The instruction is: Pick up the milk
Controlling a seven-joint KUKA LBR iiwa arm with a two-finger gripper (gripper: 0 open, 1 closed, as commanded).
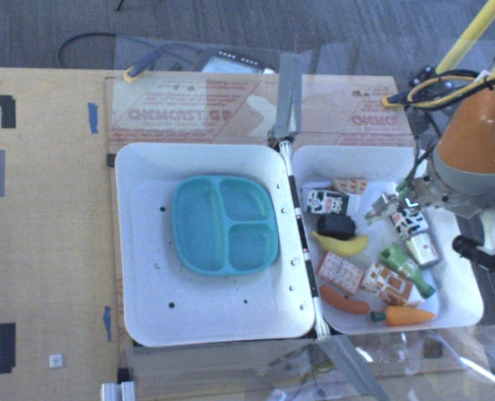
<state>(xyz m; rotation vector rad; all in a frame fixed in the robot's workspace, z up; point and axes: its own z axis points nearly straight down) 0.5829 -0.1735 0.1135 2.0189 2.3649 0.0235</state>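
The milk (325, 200) looks to be the small black and white carton with cow spots. It lies on its side in the right bin (468, 307), at the far left part, close to the wall between the two bins. A tan snack box (350, 186) is just beside it on the far side. A black lump (340, 225) and a banana (340, 242) sit just on its near side.

The hand (386, 207) hangs over the far middle of the same bin, to the right of the milk. I cannot tell if it is open or closed, and I see nothing held in it. Just to its right lies another spotted box (410, 221). It might be a second milk, but it is too small to be sure.

To do this step well, I think the hand should slide left until it is right over the carton. It should be wide open and turned so it closes across the thin sides of the carton, not the long way. Then it should come straight down.

The tricky part is the crowd. The snack box and the black lump are so close that the hand could bump them or grab them too. The bin wall is close as well, so there is little room on the left. Going down slowly and squeezing the middle of the carton should help. Then lift straight up, so the milk does not slip out.

The left bin (138, 249) holds a blue plate (226, 224), and it needs no touching.
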